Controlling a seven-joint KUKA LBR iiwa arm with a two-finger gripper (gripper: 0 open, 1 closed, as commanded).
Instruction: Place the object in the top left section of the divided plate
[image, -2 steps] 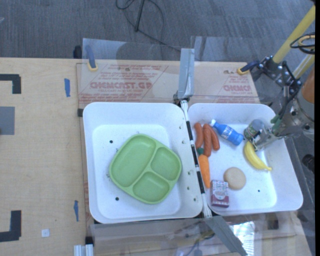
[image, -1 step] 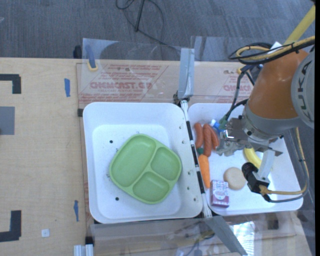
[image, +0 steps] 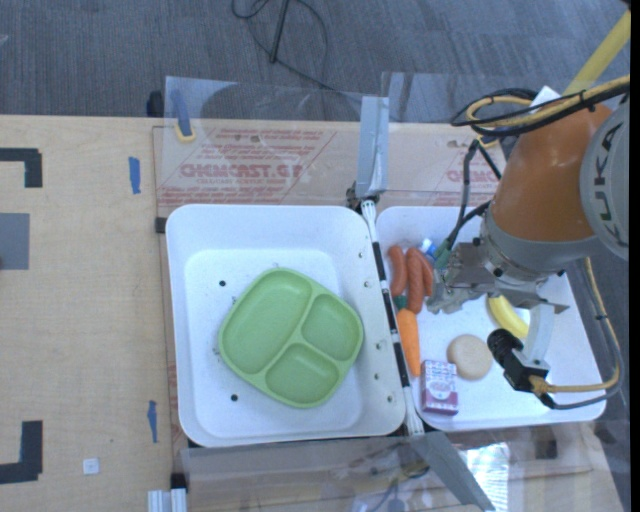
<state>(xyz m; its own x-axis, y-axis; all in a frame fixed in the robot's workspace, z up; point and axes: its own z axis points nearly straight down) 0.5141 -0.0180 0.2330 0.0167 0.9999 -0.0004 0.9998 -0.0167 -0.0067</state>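
While my wrist hangs low over the right bin (image: 580, 395), it hides my fingers (image: 452, 296), so whether they are spread or clenched I cannot tell. Sausages (image: 410, 274), a carrot (image: 408, 340), a banana (image: 507, 316), a round bun (image: 468, 356) and a small carton (image: 439, 387) lie below, ready for picking. Over in the left bin (image: 190, 300), the green divided plate (image: 291, 338) sits open to receive one.

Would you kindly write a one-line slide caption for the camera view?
KUKA arm over the right bin of toy food, with the green divided plate waiting in the left bin.
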